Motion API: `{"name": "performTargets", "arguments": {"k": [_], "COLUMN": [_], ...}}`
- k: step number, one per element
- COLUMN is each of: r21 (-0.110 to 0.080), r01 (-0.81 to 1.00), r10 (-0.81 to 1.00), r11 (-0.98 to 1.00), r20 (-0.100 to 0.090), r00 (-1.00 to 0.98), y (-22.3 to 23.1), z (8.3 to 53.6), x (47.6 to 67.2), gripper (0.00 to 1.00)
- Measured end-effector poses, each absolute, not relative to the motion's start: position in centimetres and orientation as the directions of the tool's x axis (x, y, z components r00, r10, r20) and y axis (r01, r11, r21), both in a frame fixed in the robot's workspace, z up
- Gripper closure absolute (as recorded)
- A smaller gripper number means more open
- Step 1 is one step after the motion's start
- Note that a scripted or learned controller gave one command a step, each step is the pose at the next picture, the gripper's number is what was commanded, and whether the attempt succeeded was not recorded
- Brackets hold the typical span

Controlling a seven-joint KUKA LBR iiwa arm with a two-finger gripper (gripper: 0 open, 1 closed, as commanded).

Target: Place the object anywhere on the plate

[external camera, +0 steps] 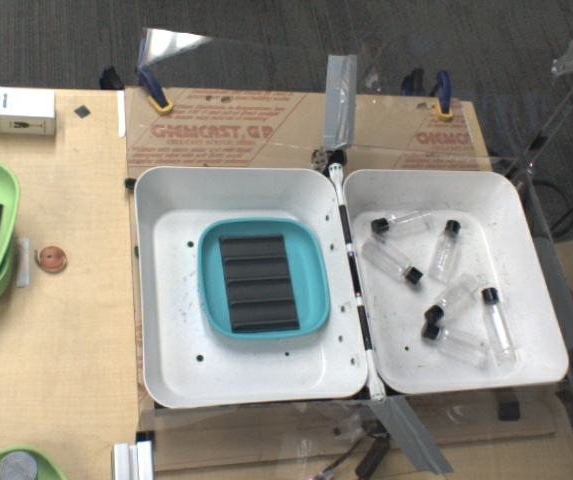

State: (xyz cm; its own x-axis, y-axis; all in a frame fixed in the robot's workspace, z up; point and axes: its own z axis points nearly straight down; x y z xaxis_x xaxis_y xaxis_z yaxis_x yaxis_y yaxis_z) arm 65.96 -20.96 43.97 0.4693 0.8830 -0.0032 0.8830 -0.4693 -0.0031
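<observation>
From my desk I cannot tell anything of the arm's look at this moment. My feed gives me no colour, shape, cable, screw or marking of it that I could report honestly.

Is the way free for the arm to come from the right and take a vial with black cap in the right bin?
Probably yes. The vials lie loose and uncovered in the right bin, whose walls are low, and nothing stands above them.
</observation>
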Motion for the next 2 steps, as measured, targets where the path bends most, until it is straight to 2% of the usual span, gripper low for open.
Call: {"name": "performTargets", "arguments": {"k": [2], "r21": [-0.003], "r01": [0.883], "r10": [0.883], "r11": [-0.469], "r20": [-0.003], "r00": [0.469], "y": [-20.96], "z": [43.97], "x": [65.96], "gripper": [0.00]}}
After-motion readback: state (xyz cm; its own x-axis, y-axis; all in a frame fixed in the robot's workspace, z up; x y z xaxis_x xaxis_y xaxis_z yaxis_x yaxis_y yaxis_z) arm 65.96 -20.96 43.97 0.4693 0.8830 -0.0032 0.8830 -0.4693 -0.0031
